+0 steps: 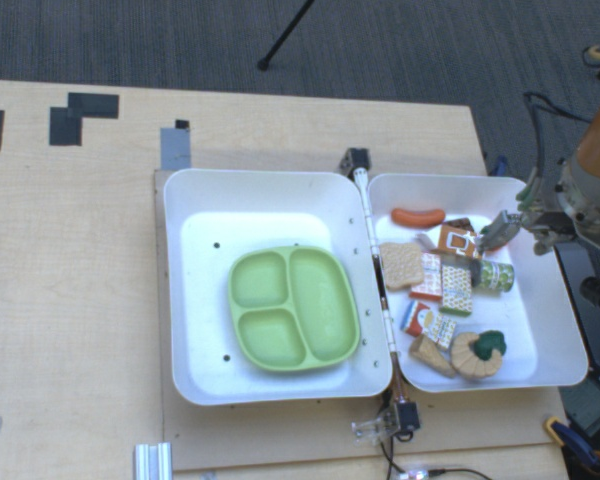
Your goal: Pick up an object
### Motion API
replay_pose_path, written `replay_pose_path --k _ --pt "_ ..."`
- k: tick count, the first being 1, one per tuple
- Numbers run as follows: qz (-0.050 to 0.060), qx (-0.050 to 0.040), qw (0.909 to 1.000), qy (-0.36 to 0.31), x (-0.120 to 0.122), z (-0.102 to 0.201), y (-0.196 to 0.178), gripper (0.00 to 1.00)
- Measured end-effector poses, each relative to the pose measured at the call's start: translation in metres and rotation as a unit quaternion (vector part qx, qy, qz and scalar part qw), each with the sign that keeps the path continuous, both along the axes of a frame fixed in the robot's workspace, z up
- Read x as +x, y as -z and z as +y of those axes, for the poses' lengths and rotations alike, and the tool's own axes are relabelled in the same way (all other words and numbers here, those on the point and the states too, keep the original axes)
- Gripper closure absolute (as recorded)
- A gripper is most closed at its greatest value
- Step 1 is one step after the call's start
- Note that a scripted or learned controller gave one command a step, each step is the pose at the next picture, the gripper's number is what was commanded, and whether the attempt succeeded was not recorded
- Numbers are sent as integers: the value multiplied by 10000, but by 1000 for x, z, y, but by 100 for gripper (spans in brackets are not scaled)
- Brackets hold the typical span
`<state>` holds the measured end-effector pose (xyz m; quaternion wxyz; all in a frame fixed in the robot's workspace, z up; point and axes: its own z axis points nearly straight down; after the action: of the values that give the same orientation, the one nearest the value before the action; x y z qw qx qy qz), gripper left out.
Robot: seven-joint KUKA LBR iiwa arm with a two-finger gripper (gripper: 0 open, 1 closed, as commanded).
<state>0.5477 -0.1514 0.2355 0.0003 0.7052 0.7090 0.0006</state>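
Note:
The right bin (550, 313) holds several toy food items: a red sausage (418, 216), a slice of toast (401, 264), small printed cartons (457, 289), a green-and-white can (496, 276) and a round bun with a green top (478, 354). My gripper (500, 231) comes in from the right and hovers over the bin's upper right part, just above the can and beside an orange carton (457, 239). Nothing shows between its fingers.
The left bin (195, 298) carries a green three-compartment plate (294, 307). A metal hinge strip (375, 268) divides the two bins. The arm's body (590, 198) hangs over the right bin's far right edge. Dark tape marks (80, 116) lie on the bench at upper left.

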Motion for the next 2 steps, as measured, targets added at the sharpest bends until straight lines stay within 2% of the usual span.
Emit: replay_pose_path --k 1,2 --pt "-50 -14 10000 18 -16 -13 137 0" --pt "-94 -25 10000 18 -55 59 145 0"
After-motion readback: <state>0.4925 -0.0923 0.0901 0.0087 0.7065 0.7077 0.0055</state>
